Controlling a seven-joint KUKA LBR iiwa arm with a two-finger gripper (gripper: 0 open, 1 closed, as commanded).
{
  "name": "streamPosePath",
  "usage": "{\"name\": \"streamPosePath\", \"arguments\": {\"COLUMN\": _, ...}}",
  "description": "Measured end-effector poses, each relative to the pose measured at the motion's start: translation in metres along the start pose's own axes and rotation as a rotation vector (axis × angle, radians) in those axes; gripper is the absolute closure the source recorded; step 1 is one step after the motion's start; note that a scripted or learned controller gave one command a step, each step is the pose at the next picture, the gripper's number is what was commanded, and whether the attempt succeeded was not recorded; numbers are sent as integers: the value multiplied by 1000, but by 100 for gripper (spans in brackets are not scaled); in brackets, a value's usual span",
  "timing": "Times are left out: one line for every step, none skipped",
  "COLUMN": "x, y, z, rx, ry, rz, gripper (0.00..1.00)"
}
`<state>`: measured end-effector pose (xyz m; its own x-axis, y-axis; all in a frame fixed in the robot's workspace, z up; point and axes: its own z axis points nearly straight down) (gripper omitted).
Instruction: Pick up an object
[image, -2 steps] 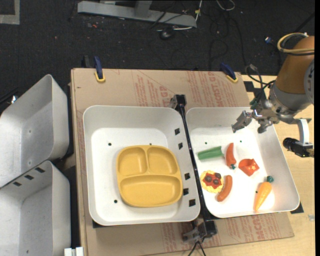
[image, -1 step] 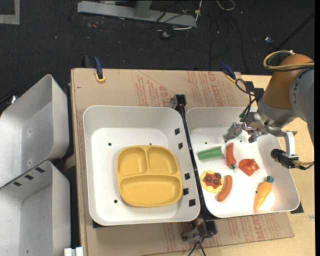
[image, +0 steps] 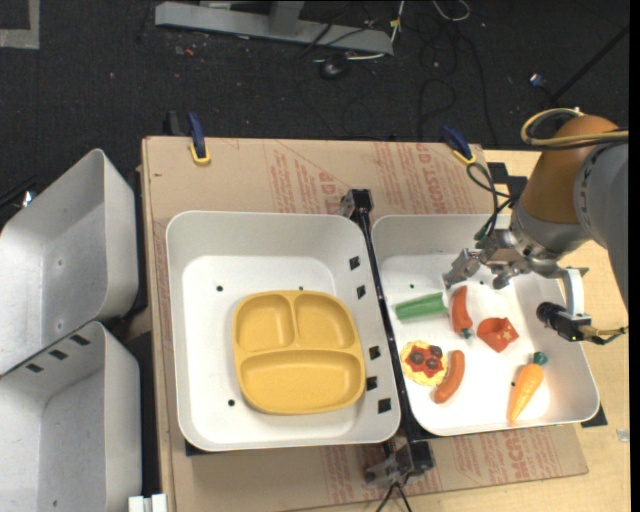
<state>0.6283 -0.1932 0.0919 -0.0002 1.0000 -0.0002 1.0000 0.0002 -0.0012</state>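
Bench with cardboard top, two white bins | right bin (image: 575, 400) holds toy food | hand (image: 470, 268) over its far left, spread unclear | red sausage (image: 461, 310) just below: likely light, stiff, slick plastic; grip across its middle

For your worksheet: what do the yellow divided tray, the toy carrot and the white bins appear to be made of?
Yellow divided tray: likely moulded plastic, smooth with a soft sheen, rounded compartment ridges.
Toy carrot: probably plastic, uniform orange with a green cap, slightly glossy.
White bins: seemingly thin formed plastic, matte, rounded corners; the material is not certain from this view.
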Motion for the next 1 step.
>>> {"name": "streamPosePath", "arguments": {"x": 0, "y": 1, "z": -12, "rx": -4, "ry": -1, "rz": -1, "gripper": 100}}
